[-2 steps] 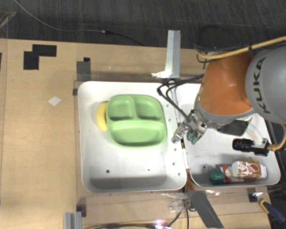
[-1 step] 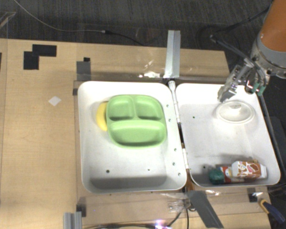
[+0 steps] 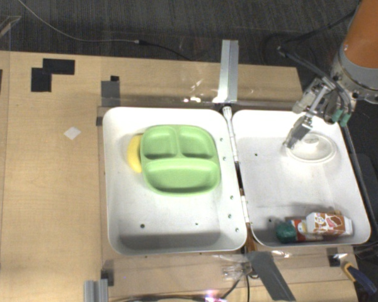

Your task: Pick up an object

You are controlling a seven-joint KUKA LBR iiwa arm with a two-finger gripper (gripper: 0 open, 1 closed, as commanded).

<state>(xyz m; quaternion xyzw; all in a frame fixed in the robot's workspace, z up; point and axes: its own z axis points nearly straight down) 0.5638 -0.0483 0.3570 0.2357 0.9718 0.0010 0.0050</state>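
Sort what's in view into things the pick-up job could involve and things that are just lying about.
Job:
end effector, above the right bin's far end
clear glass dish beside it
bottle with green cap at that bin's near edge
green divided plate in the left bin
yellow item tucked under the plate

Lying about:
black tape marks on the bench
metal post

A green tray (image 3: 178,158) hides most of a yellow object (image 3: 133,154) beneath it.

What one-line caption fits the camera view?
Gripper over a clear dish in the right bin; bottle near its front; green tray over something yellow in the left bin.
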